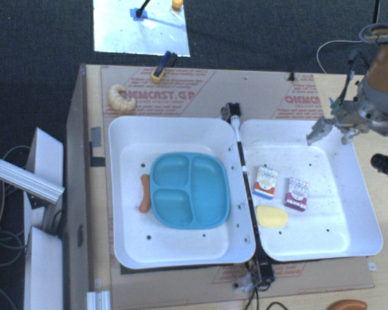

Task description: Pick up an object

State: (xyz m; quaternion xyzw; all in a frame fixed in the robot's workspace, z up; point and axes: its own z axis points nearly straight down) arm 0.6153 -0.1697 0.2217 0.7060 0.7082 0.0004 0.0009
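Claw [331, 132], fingers spread and gripping nothing, is hovering over right bin [359, 192]'s far rim, up-right of yellow lump [271, 217], likely staging a descent.

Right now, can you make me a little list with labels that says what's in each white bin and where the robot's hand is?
left bin: blue divided plastic plate; orange sausage-shaped toy beside the plate's left edge
right bin: two small red-and-white cartons side by side; flat yellow oval piece below them
gripper: open, above the right bin's far edge, holding nothing
bench behind bins: pale ridged curled toy
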